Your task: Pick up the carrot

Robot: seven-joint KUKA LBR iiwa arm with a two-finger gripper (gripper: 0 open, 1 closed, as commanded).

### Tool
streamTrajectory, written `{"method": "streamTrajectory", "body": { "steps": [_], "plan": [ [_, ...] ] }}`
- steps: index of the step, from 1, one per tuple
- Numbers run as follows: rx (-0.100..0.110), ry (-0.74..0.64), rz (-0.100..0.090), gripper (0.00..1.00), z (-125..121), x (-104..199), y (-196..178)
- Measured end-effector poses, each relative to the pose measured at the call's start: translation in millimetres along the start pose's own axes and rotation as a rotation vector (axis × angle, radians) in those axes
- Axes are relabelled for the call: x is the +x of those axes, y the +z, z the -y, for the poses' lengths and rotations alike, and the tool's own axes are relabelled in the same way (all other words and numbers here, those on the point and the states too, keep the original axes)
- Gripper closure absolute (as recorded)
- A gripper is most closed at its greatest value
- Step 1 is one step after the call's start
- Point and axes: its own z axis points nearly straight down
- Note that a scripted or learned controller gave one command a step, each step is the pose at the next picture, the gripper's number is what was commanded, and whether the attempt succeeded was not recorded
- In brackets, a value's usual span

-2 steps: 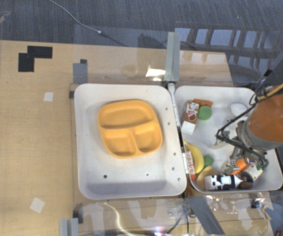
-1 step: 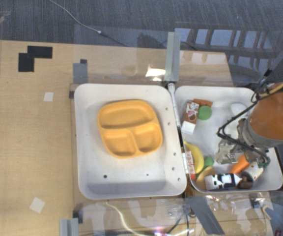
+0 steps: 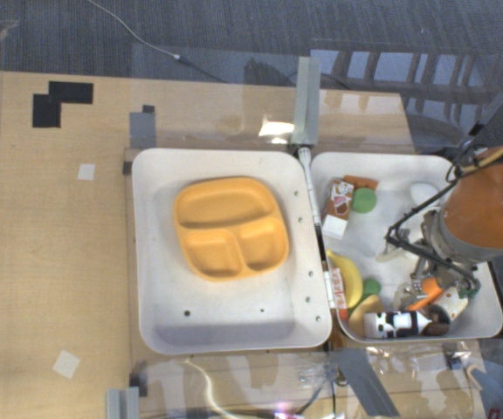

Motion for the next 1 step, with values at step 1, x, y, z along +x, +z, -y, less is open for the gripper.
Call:
{"method": "streamTrajectory", "body": {
  "steps": [1],
  "plan": [
    [-0.003,-0.018,-0.003,0.0,15.9,2.6,11.4]
  ]
}}
